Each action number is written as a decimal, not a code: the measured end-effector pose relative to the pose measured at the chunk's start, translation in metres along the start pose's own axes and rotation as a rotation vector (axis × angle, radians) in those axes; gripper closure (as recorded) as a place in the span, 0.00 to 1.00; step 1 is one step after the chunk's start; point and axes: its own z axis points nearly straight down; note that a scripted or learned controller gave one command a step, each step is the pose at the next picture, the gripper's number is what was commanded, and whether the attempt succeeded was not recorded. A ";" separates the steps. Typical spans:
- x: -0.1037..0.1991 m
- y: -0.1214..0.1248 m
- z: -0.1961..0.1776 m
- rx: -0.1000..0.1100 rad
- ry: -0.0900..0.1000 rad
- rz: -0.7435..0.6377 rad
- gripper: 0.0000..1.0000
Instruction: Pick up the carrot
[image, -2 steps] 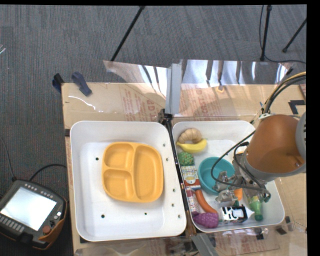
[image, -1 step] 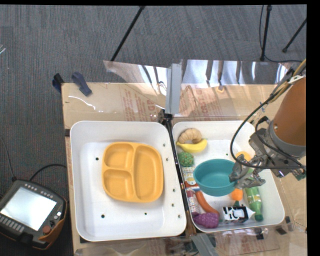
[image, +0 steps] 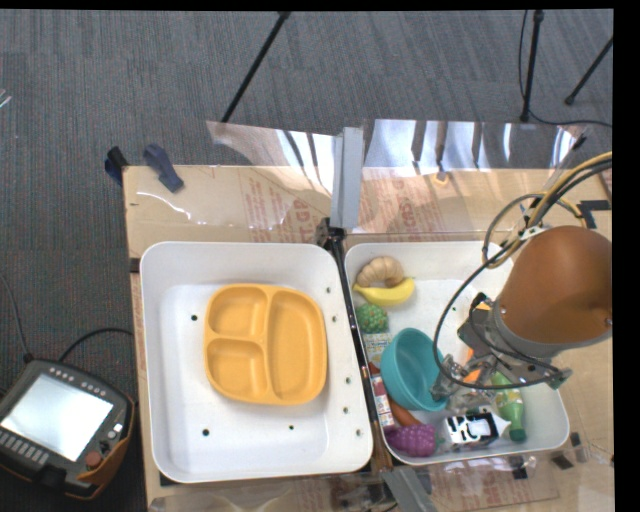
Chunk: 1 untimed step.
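Note:
The carrot (image: 402, 412) shows as a short orange strip in the right bin (image: 455, 262), between the teal bowl (image: 413, 366) and the purple grapes (image: 415, 438); the bowl's rim covers part of it. My gripper (image: 467, 383) hangs low over the bin's front right, just right of the bowl and about a hand's width right of the carrot. The arm's orange band (image: 555, 288) and wrist hide the gripper's tip from above. Small orange bits show under the wrist, but I cannot tell what they are.
The right bin also holds a banana (image: 388, 293), a tan pastry (image: 380, 269), a green bumpy fruit (image: 373, 318), a green item (image: 511, 410) and a black-and-white item (image: 471, 428). The left bin (image: 180, 440) holds a yellow divided plate (image: 266, 342).

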 end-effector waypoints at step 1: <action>-0.004 -0.002 -0.004 0.010 -0.011 -0.002 0.00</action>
